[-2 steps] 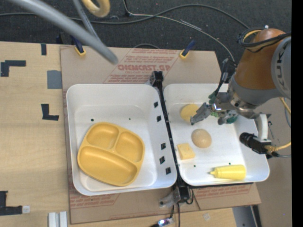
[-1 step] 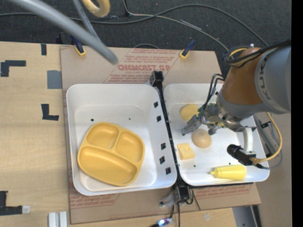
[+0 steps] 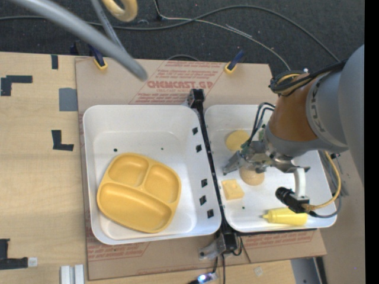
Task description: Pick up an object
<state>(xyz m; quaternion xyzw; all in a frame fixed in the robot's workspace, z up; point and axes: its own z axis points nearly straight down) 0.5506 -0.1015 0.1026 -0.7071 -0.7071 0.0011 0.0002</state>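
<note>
While a small tan ball sits directly under our jaws, we cannot tell whether they grip it; a yellow block lies just below-left, a yellow tube farther off, all in the right bin.

Two white bins sit side by side on cardboard. The left bin holds a yellow divided plate. Over the right bin, the arm's gripper hangs low beside a round yellow piece, a pale ball, a yellow block and a yellow bottle
</note>
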